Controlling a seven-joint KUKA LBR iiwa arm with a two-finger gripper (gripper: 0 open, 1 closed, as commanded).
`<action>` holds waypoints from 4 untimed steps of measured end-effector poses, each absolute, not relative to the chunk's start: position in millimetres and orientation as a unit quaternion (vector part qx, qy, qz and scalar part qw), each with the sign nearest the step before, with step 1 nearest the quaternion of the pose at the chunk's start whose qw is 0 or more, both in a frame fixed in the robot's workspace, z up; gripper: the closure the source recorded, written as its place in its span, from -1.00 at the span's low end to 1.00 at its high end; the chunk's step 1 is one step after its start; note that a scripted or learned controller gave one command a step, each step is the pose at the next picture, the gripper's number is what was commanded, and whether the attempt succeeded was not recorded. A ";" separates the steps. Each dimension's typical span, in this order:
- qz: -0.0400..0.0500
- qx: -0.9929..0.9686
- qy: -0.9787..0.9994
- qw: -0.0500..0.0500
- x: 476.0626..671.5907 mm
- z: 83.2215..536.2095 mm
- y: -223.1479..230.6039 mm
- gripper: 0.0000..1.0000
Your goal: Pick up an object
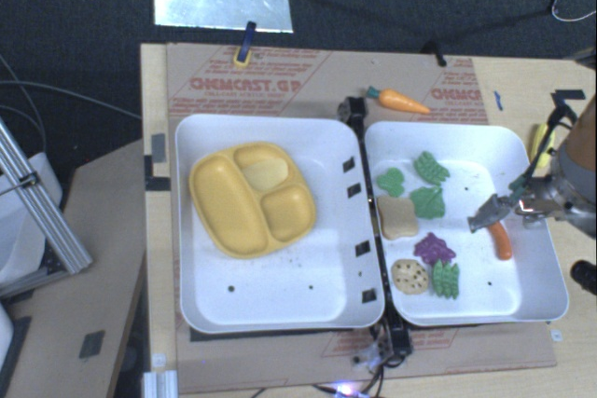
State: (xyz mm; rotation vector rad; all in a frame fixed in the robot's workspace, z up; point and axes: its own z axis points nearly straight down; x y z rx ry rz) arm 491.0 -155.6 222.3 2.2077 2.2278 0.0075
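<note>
Camera view: hand (492,217) above right bin (536,294), beside orange sausage (503,240); finger spacing cannot be told.

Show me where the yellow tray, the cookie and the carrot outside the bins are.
yellow tray (244,224): camera view, on its large lower compartment.
cookie (409,276): camera view, on the middle of its top.
carrot (403,102): camera view, on its orange body.

Two bins (280,130), one yellow tray (252,199), two carrots (399,100), four green leaves (430,169).
</note>
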 end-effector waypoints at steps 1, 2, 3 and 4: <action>0.000 0.708 0.706 0.000 485.8 79.3 -208.2 -1.00; 0.001 0.707 0.707 0.001 487.1 98.1 -206.6 -1.00; 0.001 0.707 0.707 0.002 487.7 108.3 -206.6 1.00; 0.000 0.707 0.707 0.000 486.7 83.5 -206.1 1.00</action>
